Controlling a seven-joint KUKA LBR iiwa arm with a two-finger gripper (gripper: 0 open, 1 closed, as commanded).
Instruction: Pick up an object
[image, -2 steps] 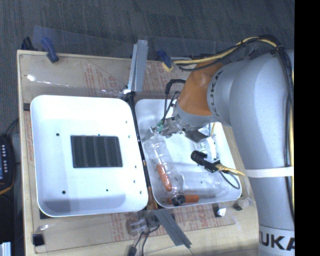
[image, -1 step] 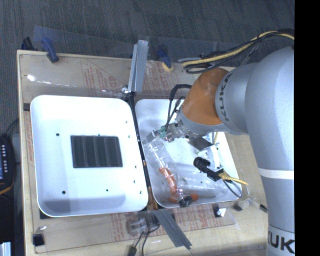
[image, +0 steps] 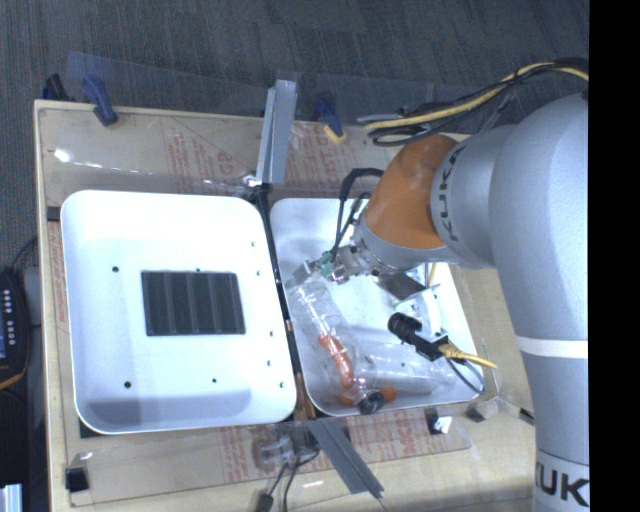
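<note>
Clutter lies at the near end of the right bin (image: 300, 385): a clear plastic bottle (image: 325, 320) stretched lengthwise from the bin's middle toward the near wall, with orange pieces (image: 335, 352) showing through or beside it, and another clear, orange-tipped item (image: 385, 385) lying crosswise along the near wall. A small dark cap-like object (image: 368, 403) sits at that wall. Just right of these, a black cylindrical fitting (image: 410, 333) on the arm's tooling hangs over the bin. Farther in, the claw (image: 335, 265) is low over the bin's middle, at or just above the far end of the bottle; whether its fingers are parted or closed cannot be told, since the wrist hides them. The orange band (image: 405, 195) sits above it. The left bin (image: 100, 230) carries a dark ribbed rectangular panel (image: 193, 302) on its floor. Both bins rest on the table (image: 150, 150).
</note>
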